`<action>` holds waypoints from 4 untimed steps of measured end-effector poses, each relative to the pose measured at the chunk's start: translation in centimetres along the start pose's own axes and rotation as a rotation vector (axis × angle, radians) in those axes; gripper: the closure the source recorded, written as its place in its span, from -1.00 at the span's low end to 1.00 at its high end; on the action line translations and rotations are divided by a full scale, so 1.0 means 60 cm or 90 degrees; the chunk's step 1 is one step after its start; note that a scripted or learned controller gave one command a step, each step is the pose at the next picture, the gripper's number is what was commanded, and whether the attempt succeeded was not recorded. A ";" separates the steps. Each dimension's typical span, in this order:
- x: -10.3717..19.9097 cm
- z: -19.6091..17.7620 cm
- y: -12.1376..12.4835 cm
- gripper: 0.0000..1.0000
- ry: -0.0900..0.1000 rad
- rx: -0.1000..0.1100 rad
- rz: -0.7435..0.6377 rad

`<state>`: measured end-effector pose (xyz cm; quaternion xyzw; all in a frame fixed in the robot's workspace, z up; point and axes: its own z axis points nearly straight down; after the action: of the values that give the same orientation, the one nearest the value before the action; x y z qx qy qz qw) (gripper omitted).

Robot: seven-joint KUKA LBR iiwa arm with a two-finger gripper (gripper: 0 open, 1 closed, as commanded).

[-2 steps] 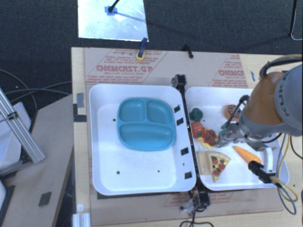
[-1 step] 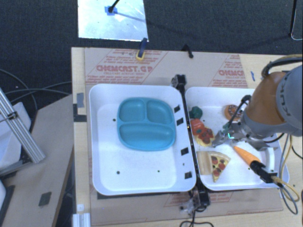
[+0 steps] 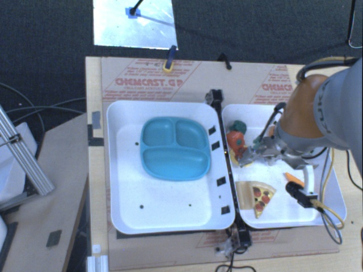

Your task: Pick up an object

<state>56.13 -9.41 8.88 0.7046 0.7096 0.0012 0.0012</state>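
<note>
End effector (image 3: 245,159) sits low in the right bin (image 3: 334,208), at its left side, just beside the red-and-green toy vegetable (image 3: 235,139); can't tell its opening from this angle. Pizza slice (image 3: 261,196) lies nearer, apart. Blue divided plate (image 3: 174,148) in left bin (image 3: 122,208). To do it well: centre over the vegetable, clear of the bin wall, close squarely, lift straight up.

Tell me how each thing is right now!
Blue plate: flat in the left bin, nothing on it.
Pizza slice: lying flat in the right bin.
Red toy: lying by the right bin's left wall.
Orange piece: lying flat.
Gripper: low beside the red toy.
</note>
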 end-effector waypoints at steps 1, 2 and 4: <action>-0.033 0.008 -0.088 -1.00 0.001 0.005 0.006; -0.031 -0.011 -0.081 1.00 0.000 -0.001 0.004; -0.145 -0.047 0.015 1.00 -0.002 -0.005 0.000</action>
<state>57.09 -18.08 11.71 0.7045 0.7096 0.0024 0.0050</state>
